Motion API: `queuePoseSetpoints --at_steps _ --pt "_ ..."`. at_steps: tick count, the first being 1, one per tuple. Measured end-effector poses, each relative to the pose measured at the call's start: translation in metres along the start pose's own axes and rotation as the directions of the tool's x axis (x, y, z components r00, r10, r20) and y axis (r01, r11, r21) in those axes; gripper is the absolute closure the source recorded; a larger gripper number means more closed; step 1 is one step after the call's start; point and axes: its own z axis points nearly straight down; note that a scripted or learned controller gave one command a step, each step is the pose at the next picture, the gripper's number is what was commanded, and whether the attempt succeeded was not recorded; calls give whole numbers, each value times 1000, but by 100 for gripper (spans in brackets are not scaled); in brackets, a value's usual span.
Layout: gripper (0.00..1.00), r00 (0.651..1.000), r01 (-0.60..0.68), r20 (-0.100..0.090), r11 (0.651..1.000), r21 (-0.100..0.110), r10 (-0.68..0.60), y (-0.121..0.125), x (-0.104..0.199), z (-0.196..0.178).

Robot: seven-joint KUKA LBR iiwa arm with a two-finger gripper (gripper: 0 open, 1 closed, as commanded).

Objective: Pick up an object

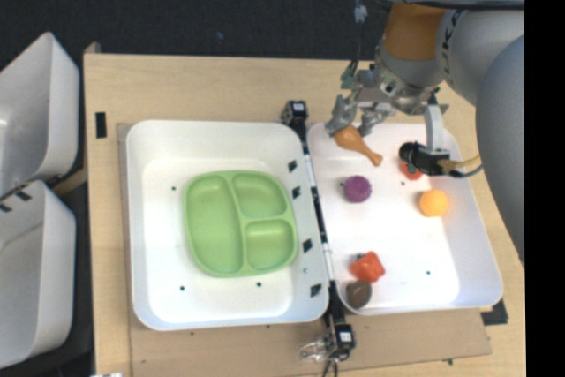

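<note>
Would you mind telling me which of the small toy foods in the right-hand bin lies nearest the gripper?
The tan drumstick-shaped piece, right under the gripper at the bin's far left corner. The purple, orange and red pieces lie farther toward the near side.

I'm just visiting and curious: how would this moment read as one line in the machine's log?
task: pick up an object | pincer: over right bin, at chicken drumstick | hold: unconfirmed | left bin: green divided plate

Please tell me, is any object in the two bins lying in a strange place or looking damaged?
Mostly no. Only the brown object sits jammed in the right bin's near-left corner, touching the red object. The green divided plate lies flat in the left bin.
</note>
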Motion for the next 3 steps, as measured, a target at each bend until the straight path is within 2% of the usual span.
queuePoseSetpoints --at_steps 1,2,3 --pt "100 1000 1 -2 1000 0 -1 -21 45 -15" --pt "100 1000 1 -2 1000 2 -1 -32 101 -23" --pt "100 1000 0 0 1000 2 0 -54 145 -12"
